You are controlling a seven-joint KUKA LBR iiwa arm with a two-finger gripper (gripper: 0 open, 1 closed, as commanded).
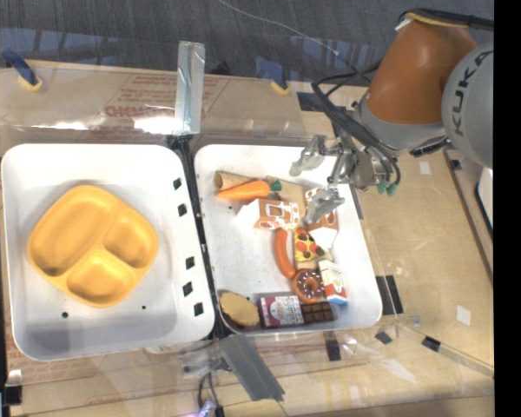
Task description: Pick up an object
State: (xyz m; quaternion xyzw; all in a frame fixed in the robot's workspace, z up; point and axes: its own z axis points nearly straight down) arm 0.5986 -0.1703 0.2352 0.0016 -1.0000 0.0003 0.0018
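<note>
Gripper fingers hang spread and empty over the upper right of the right bin; one silvery finger sits near the bin's top rim and the other lower down, just above the packets beside the right wall.

Nearest below the lower finger lies a small orange-and-white carton, and just left of it a toy carrot rests across the upper part of the bin floor, its green tip towards the carton. The carrot looks like the cleanest pick — probably light, hard plastic, smooth and rounded, so likely to slip unless the fingers close across its thick middle, not the tapered end.

Further down, a toy hot dog, a pizza slice, a chocolate doughnut, a dark snack bar wrapper and a brown cookie crowd together along the right and bottom walls, touching or overlapping. That leaves little room for fingers between them, and the walls hem in any approach there.

Bare floor opens to the left of the hot dog and below the carrot — good clearance for a descent. The left bin holds a yellow divided plate, well apart from the pile.
</note>
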